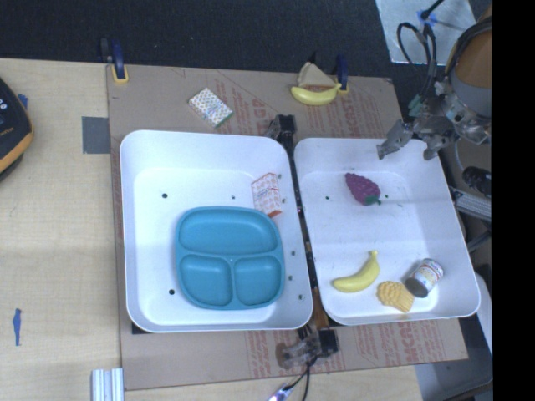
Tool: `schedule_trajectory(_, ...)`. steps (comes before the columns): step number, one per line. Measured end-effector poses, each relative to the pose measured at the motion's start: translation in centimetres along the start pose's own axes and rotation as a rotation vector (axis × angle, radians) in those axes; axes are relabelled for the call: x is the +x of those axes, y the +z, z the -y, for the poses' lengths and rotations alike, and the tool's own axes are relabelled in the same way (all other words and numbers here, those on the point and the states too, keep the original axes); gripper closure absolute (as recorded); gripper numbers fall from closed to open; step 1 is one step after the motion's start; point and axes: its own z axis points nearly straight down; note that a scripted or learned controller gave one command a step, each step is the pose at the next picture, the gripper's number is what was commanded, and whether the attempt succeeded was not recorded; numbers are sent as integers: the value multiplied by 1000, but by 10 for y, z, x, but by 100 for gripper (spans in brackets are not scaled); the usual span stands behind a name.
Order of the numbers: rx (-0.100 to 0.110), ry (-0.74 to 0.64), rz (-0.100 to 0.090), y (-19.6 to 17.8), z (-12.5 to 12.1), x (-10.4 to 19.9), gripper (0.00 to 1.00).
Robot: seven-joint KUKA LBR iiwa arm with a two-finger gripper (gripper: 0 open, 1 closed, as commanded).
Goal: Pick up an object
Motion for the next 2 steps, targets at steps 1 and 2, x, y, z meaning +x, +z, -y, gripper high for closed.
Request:
schedule_trajectory(1,2,-1,0,123,-4,18,0)
schedule_trajectory(2,1,-2,1,124,10,30,0)
